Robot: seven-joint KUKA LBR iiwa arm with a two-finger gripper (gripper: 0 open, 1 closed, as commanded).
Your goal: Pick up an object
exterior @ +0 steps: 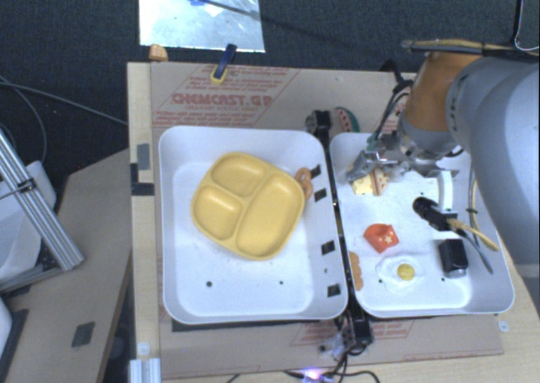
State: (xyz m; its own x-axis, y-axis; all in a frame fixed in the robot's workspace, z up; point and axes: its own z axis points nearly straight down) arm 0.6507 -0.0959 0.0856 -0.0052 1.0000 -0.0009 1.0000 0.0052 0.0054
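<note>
While the grey arm [498,137] reached in from the right, its gripper [373,164] hung low over the far left corner of the right bin [422,293], just above a pale yellow chunk [363,186] that lay on the bin floor close to the wall dividing the two bins. Whether the gripper was spread or pressed together could not be told, nor whether it touched the chunk.

Nearer the camera in the same bin lay a red piece [381,237], apart from the chunk, and beyond it toward the near wall a toy fried egg [402,272]. A small orange bit [355,269] sat by the dividing wall, just left of the egg.

The left bin [245,288] held a yellow divided plate [249,204], set at a slant in its middle, with a small tan bit [304,179] just beside the plate's right rim.

Both bins rested on a sheet of cardboard [253,99] with red lettering. At its far edge lay a small blue and yellow thing [224,63], and behind that a shiny square sheet [201,2].
</note>
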